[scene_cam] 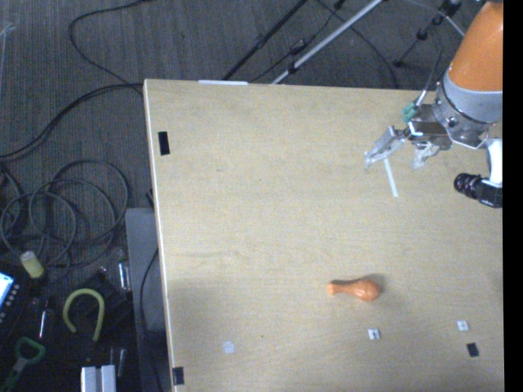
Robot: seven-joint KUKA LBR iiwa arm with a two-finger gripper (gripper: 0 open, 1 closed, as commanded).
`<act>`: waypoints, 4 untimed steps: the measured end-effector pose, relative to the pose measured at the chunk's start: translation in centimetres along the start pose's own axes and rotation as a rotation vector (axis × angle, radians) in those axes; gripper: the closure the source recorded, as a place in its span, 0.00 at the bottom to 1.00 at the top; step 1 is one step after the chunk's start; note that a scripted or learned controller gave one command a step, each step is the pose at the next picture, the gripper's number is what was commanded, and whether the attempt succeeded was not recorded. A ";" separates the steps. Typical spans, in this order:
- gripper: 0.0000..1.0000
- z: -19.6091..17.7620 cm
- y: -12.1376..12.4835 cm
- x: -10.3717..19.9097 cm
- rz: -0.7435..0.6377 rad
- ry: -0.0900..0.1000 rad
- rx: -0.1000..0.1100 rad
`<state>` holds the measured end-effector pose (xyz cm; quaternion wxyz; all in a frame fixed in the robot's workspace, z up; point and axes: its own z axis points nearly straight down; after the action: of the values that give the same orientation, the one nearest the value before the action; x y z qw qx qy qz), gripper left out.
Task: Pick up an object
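Orange pear-shaped object [357,289] lies on its side on the tan bench top [270,211], lower right of centre in the frame, its narrow neck pointing toward the left edge and its rounded bulb toward the right. It lies alone, with bare surface on all sides.

Gripper [402,149] sits in the upper right of the frame, well apart from the orange object and higher in the picture. Its two fingers are spread apart, with nothing between them. A thin pale stick-like piece [391,180] slants down just below the fingers; whether it belongs to the gripper cannot be told.

Arm's orange band [482,51] shows at the upper right edge, above the grey wrist.

Small black and white markers [374,333] dot the bench top near the lower edge. Cables [57,211] lie on the dark carpet at left.
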<state>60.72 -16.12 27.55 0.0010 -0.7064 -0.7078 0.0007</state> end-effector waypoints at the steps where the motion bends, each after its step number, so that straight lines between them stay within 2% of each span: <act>1: 0.00 4.1 4.2 -4.5 -0.079 -0.004 -0.001; 2: 0.00 11.2 6.1 -6.2 -0.203 -0.003 0.000; 3: 0.00 18.7 6.2 -6.1 -0.800 -0.002 -0.003; 4: 1.00 17.7 6.4 -5.9 -0.800 -0.002 -0.009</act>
<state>67.05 -22.05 9.82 -0.0026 -0.3752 -0.9269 -0.0022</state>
